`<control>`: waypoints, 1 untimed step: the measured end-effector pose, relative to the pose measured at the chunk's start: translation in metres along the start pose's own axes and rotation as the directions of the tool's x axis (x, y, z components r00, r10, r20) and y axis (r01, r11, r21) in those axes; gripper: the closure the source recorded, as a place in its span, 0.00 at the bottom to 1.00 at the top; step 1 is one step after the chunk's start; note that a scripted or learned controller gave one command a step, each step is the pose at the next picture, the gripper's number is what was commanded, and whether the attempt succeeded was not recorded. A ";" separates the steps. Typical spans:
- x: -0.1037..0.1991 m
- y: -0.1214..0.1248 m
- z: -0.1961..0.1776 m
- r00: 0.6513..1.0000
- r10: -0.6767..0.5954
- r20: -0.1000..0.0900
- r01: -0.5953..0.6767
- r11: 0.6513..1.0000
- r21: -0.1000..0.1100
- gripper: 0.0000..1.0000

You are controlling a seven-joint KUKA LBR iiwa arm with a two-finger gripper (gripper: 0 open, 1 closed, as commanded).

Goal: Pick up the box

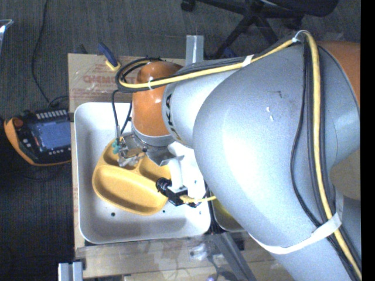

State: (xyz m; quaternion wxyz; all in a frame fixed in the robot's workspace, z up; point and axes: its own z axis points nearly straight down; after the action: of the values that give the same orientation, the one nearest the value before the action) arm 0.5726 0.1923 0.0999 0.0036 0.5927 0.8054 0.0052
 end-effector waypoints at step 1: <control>-0.027 -0.048 -0.003 0.983 0.182 0.000 -0.182 0.983 0.007 1.00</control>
State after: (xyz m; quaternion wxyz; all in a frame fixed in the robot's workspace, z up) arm 0.5343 0.1522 0.1020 0.0007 0.6639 0.7478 0.0026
